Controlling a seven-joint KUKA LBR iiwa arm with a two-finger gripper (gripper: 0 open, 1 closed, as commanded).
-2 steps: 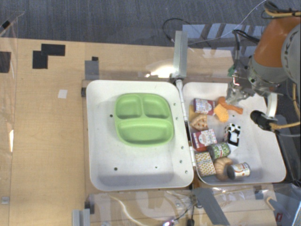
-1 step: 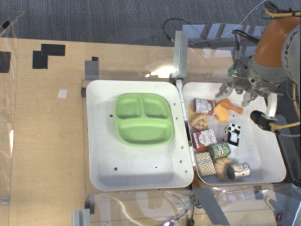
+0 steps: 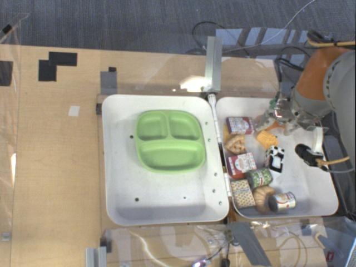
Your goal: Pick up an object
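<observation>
Nearest the camera in the right bin lie one tin can on its side, one brown bun-like lump, one patterned packet and one green can; their labels are too small to read. Farther back sit two red-and-white cartons, one black-and-white toy, one orange wedge and one tan toy. At nine o'clock, the left bin holds one green divided plate. The gripper hovers at the right bin's far rim; its opening cannot be told.

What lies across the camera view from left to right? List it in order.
Left bin → green divided plate → right bin with its small items → pincer on the grey arm.
</observation>
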